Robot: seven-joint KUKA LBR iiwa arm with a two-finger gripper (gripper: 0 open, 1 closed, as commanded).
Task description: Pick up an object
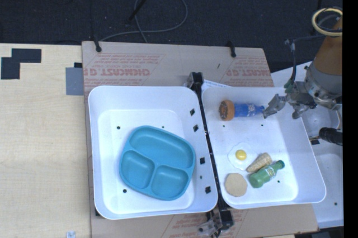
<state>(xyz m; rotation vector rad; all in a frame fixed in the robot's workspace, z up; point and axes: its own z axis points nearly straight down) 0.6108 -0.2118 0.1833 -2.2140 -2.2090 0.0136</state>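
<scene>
Camera view: fixed above the bench, looking down at a slant on two white bins set side by side.
Left bin [103, 119]: centre-left of the frame; it holds a blue tray [157, 162] with three compartments, lying flat and turned at an angle.
Right bin [291, 142]: centre-right of the frame, touching the left bin along a black divider.
Blue tube [241, 110]: lies on its side in the upper part of the right bin, its brown round end pointing left.
Egg [240, 155]: a white fried egg with a yellow yolk, in the middle of the right bin.
Corn [259, 162]: a pale cob just right of the egg, tilted.
Green bottle [266, 173]: lies tilted just below the corn, touching it.
Cookie [236, 184]: a tan disc in the lower part of the right bin, just left of the bottle.
Arm [329, 58]: enters at the upper right of the frame, orange band above the wrist.
Gripper [286, 108]: over the upper right edge of the right bin, just right of the blue tube; its two fingers stand apart with nothing between them.
</scene>
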